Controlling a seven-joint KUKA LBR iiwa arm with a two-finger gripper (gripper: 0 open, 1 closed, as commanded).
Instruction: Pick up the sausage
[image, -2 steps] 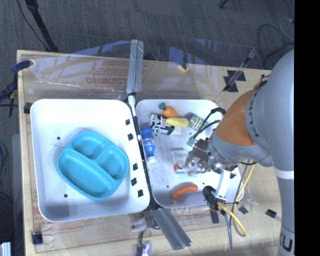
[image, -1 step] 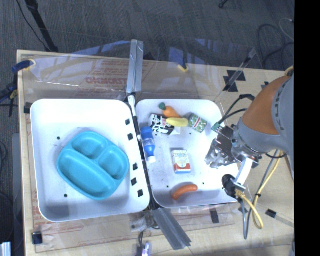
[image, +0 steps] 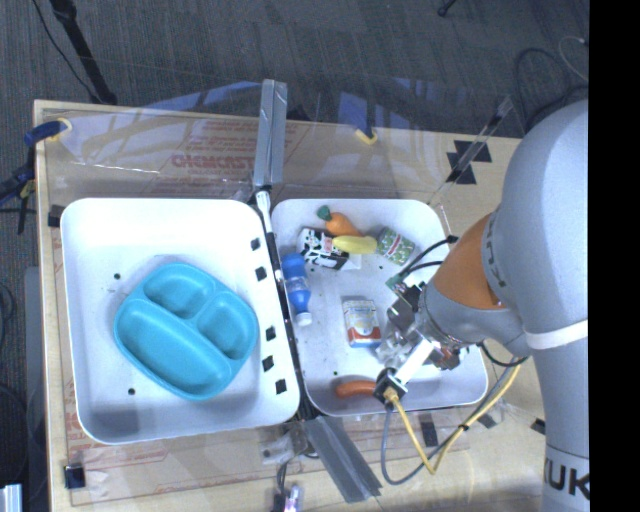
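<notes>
The sausage (image: 350, 388) is a short reddish-brown piece lying near the front wall of the right bin (image: 440, 215). My gripper (image: 392, 347) hangs over the right bin's front right part, just above and to the right of the sausage. Nothing can be seen held in it. The grey arm with its orange band comes in from the right and covers the bin's right side.
The right bin also holds a carrot (image: 340, 222), a banana (image: 354, 243), a black-and-white cow-patterned carton (image: 322, 250), a green box (image: 394, 244), a blue bottle (image: 296, 288) and a small packet (image: 361, 321). A blue divided plate (image: 187, 328) lies in the left bin (image: 90, 230).
</notes>
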